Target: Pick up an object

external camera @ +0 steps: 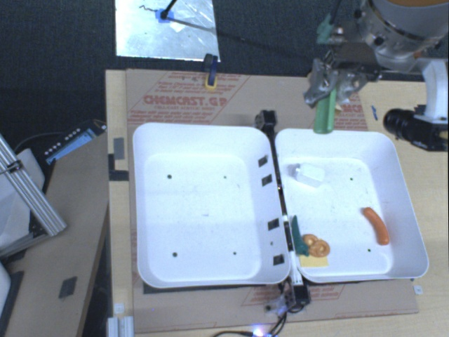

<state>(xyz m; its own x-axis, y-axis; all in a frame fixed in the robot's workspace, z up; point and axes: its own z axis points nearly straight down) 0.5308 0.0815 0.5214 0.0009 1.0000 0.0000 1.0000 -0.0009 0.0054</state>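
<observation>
Jaws clenched on a green cylinder above the right bin's far rim; loose grip could drop it outside.

— What couldn't you make out?

— The arm ran off the top and right edges, so its upper part was cut away. The gripper sat in a tangle of metal, and I could not tell how the green cylinder was joined to it.

— Anything in the bins?

— In the right bin, the small whitish object blurred into the white floor. The green piece by the pretzel-like item was too small to identify.
</observation>
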